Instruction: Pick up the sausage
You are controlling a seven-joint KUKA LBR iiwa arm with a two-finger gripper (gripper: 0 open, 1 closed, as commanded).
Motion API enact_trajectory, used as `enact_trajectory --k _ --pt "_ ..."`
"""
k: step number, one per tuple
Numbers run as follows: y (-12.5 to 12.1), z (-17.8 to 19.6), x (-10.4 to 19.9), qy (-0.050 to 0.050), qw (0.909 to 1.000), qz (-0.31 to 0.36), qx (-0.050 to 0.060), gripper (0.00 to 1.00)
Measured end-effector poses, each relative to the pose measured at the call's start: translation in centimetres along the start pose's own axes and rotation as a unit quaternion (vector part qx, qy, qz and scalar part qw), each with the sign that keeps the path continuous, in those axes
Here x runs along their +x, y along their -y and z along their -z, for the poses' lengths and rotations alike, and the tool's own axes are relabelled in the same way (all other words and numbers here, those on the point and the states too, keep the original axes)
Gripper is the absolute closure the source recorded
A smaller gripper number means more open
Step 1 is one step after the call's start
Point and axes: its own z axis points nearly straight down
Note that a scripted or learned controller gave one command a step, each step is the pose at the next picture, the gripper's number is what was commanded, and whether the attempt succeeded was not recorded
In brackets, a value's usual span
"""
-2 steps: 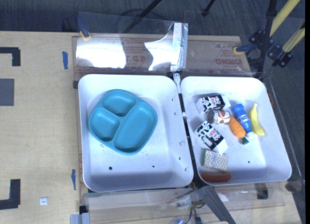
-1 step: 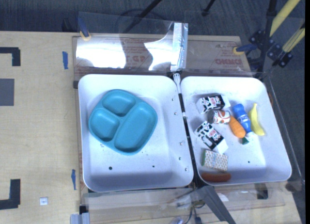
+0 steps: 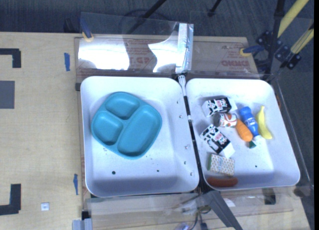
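Camera view, oblique from above. Sausage (image 3: 222, 180): red-brown, lying flat against near wall of right bin (image 3: 284, 159), just below patterned packet (image 3: 222, 164), well apart from carrot (image 3: 243, 130) and banana (image 3: 264, 123). Judged light, smooth, slightly yielding, prone to roll; best gripped across mid-length, though wall crowds one side. Left bin (image 3: 99, 169) bearing blue divided plate (image 3: 127, 123). State of jaws: impossible to tell here.
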Motion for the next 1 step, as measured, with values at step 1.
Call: enact_trajectory --k 1 --pt "-0.16 1.16 -0.08 0.003 1.0000 0.001 -0.003 1.00"
